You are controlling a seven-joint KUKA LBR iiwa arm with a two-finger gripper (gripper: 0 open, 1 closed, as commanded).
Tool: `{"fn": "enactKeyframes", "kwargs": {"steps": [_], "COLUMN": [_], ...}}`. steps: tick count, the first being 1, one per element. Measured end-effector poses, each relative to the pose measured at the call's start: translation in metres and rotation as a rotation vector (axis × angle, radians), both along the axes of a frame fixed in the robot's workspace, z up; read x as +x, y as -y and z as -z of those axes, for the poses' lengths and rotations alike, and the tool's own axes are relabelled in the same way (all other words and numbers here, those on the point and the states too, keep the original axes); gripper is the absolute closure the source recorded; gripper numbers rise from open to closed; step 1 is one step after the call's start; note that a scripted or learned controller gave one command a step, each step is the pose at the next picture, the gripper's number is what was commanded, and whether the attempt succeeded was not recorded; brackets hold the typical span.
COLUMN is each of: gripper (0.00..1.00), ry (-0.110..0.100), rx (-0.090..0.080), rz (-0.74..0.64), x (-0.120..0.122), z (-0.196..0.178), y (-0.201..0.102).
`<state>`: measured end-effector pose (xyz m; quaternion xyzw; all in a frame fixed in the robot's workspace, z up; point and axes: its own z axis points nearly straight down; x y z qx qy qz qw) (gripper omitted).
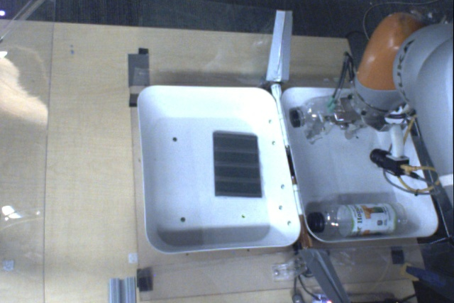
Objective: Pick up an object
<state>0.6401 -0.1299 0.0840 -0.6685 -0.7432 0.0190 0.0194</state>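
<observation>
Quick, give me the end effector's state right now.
End effector: low in the right shallow white bin, at a small clear plastic bottle near the far wall; open or closed cannot be told, nor any grasp.

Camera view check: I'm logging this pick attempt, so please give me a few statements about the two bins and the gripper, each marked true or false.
1. A clear bottle lies on its side in the right bin. True.
2. A dark ribbed rectangle lies in the left bin. True.
3. The bottle lies in the left bin. False: it lies along the right bin's near edge.
4. The gripper hangs over the left bin. False: it is over the right bin's far left corner.
5. The gripper touches the bottle. False: they are well apart.
</observation>
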Motion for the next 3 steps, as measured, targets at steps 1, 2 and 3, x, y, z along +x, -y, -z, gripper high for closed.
{"fn": "enactKeyframes", "kwargs": {"steps": [1,2,3], "gripper": [0.0,0.0,0.0], "ry": [0.061,0.001,-0.017], "rx": [-0.004,-0.007,-0.013], "rz": [0.206,0.071,-0.038], "x": [-0.008,0.004,0.008], "z": [-0.071,-0.013,-0.001], "y": [0.063,0.051,0.044]}}
